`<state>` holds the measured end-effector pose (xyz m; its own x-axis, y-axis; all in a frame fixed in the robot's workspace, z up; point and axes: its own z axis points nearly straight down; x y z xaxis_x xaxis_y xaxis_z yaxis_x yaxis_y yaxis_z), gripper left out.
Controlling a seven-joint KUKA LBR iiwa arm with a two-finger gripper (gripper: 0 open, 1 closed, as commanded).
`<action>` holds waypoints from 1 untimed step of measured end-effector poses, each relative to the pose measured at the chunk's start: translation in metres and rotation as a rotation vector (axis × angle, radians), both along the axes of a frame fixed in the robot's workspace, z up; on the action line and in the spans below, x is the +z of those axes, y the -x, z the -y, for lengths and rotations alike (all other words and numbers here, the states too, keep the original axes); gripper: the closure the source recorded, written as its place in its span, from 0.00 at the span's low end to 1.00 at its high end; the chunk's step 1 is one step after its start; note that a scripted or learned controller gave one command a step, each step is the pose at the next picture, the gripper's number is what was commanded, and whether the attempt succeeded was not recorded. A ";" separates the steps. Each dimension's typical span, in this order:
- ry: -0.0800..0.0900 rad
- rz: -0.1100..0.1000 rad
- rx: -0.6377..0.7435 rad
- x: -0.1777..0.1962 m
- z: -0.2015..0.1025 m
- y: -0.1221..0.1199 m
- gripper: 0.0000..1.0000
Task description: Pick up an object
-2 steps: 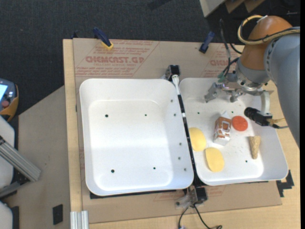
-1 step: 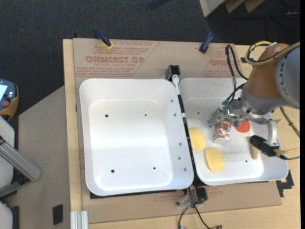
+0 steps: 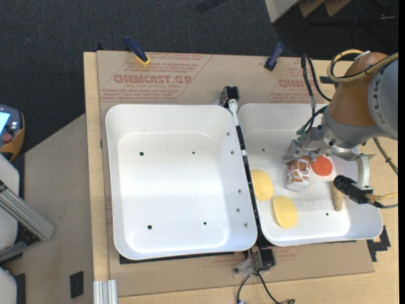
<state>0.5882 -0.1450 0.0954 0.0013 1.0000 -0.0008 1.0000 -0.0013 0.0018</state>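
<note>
Okay, on my feed the arm (image 3: 354, 106) is reaching in from the right over the right bin (image 3: 266, 122), orange band showing above the wrist. The end effector (image 3: 306, 152) hangs over the middle of that bin, right on top of a small white-and-orange package (image 3: 299, 173). From this slanted view the two overlap, and I can't tell whether they touch. I also can't tell whether the end effector is released or clenched (the wrist hides most of it from up here), so I'm not calling a grasp.

The package sits on the bin floor, tilted a little. Just to its right is an orange-red round thing (image 3: 323, 166), close beside it. Toward the divider between the bins lies the upper yellow lump (image 3: 262, 184), and the lower yellow lump (image 3: 285, 212) is near it, closer to the front wall. The two look apart, though only just. A short tan stick (image 3: 338, 201) lies toward the bin's right side.

The left bin (image 3: 171, 189) sits flush against the right one. Both rest on the table (image 3: 158, 75), which is covered by a cardboard sheet with red print. There's a blue clamp (image 3: 137, 50) at the back edge and a second blue clamp (image 3: 275, 54) further along.
</note>
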 end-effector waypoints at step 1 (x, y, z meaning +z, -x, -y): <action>-0.002 0.015 0.012 0.097 -0.079 -0.072 1.00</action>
